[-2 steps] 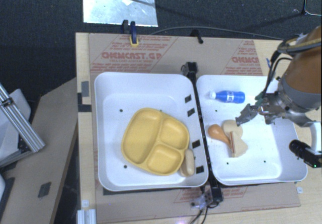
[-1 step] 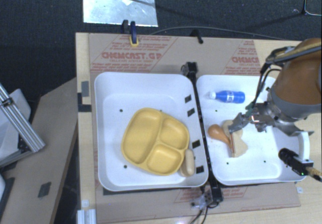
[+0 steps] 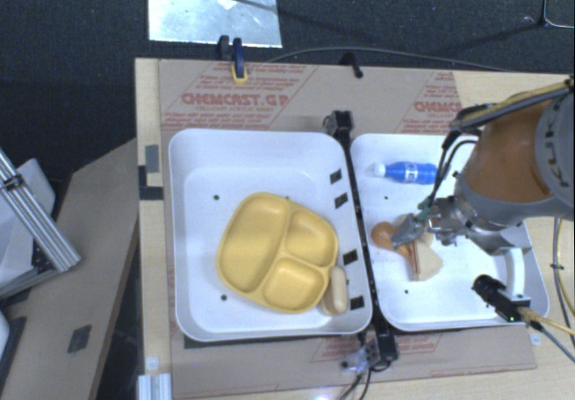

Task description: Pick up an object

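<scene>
Right bin (image 3: 395,313), pincer (image 3: 411,232) low, touching brown obj (image 3: 384,235), opening unclear

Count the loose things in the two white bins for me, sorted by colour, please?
Yellow: 1, the divided plate
Blue: 1, the bottle
Tan or brown: 3, the bread roll, the wooden spoon and the pale piece beside it
Total: 5

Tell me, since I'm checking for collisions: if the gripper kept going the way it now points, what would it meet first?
Most likely the brown wooden spoon-like piece lying on the floor of the right bin. The gripper points toward the view's left and downward, just above it. Depth is unclear from this slanted view.
</scene>
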You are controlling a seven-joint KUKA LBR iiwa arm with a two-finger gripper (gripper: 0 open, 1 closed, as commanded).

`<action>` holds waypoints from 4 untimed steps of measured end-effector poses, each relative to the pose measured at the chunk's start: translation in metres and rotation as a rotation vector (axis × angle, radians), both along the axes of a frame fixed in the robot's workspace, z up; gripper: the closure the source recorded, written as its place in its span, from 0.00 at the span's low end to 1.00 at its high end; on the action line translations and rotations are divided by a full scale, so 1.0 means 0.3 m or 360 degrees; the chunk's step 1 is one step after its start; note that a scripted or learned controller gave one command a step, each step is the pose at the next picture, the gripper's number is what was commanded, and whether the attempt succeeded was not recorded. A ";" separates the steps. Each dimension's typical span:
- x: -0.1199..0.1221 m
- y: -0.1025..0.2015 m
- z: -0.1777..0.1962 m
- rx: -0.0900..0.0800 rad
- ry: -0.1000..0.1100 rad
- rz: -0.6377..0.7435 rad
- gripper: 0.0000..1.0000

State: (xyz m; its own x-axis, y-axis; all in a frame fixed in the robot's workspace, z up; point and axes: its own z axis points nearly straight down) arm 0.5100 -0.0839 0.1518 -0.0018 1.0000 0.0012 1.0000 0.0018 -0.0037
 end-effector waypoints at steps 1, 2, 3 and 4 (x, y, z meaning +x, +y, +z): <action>-0.028 -0.012 -0.173 -0.0004 -0.0012 -0.0001 0.00; -0.027 -0.010 -0.133 -0.0002 -0.0011 0.0001 1.00; 0.012 -0.022 0.049 -0.0004 -0.0017 0.0004 1.00; 0.023 -0.028 0.194 -0.0004 -0.0017 0.0004 1.00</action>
State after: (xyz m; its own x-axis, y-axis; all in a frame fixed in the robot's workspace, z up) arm 0.5168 -0.0924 0.2100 -0.0040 1.0000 -0.0014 1.0000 0.0040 0.0068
